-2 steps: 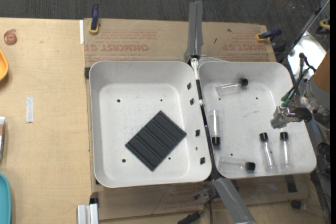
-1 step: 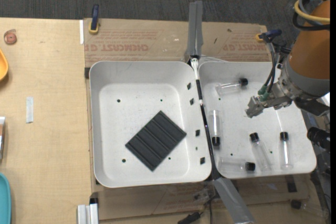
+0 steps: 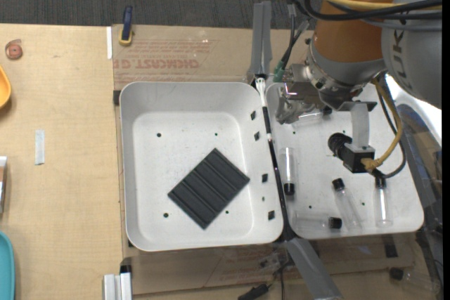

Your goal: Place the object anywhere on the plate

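Tubes [image 3: 382, 201], clear with black caps, look like the likeliest "object". Several lie loose in the right bin [image 3: 309, 154], and I cannot tell which one is meant. Nearest the camera, a black-capped stub [image 3: 334, 223] sits by the bin's near rim. Just beyond it, a slanted tube [image 3: 349, 206] runs from about 11 to 5 o'clock.

Further back, the wall-side tube [image 3: 287, 166] lies just beside the bin's left wall, with its long axis running 12 to 6 and its cap at the 6 end.

Across that wall, the plate [image 3: 209, 187], a dark ribbed slab, lies flat in the left bin [image 3: 133, 151]. Its long axis runs roughly 1:30 to 7:30.

Farthest off, the gripper [image 3: 294, 109] hangs over the far left corner of the right bin. How wide its jaws stand is too cluttered to tell, and nothing shows between them.

From the gripper, the wall-side tube lies at 6 o'clock and is the closest candidate, while the plate lies at about 8 o'clock. I judge that a grasp across that tube would have to close along the 9-to-3 line, where the wall crowds the 9 side.
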Robot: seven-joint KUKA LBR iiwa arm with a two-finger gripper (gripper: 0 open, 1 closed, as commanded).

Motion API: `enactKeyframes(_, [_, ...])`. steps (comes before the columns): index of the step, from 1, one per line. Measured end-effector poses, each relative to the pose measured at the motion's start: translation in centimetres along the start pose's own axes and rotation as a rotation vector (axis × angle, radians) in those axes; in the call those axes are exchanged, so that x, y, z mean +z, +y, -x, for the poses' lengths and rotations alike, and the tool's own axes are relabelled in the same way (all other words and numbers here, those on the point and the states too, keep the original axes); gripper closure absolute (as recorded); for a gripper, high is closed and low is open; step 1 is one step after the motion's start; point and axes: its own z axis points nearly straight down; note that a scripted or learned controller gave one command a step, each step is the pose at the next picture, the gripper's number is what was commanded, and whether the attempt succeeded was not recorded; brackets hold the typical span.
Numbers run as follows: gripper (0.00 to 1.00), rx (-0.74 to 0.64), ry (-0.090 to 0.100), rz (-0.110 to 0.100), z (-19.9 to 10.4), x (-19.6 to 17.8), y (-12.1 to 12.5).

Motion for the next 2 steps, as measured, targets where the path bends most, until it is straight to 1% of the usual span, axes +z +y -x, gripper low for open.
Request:
enactKeyframes(1, [1.00, -0.184, 0.001, 0.000, -6.2, 7.8, 4.0])
enactKeyframes(2, [1.00, -0.653, 0.000, 0.003, -5.5, -6.1, 1.3])
